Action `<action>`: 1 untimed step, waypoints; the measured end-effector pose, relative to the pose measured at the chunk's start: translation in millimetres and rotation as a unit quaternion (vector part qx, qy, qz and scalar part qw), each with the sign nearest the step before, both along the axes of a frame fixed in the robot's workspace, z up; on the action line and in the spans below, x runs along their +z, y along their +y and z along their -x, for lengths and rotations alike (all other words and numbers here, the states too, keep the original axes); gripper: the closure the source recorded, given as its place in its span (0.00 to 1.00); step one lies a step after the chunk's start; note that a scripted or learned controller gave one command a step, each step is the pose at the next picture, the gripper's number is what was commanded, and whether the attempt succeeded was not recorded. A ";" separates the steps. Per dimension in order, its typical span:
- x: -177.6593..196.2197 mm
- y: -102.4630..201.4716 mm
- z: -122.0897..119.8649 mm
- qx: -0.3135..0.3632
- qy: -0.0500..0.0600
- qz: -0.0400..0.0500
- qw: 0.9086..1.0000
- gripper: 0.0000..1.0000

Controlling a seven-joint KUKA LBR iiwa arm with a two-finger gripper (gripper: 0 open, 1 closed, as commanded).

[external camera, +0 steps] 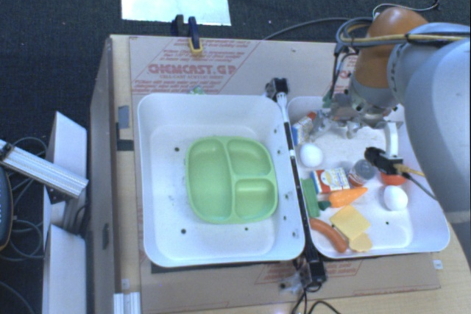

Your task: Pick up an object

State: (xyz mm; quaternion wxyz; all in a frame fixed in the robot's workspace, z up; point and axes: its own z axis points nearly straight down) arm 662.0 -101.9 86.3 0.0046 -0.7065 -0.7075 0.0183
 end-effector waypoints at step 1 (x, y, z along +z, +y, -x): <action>0.1 1.1 0.1 0.000 0.000 0.001 1.000 0.00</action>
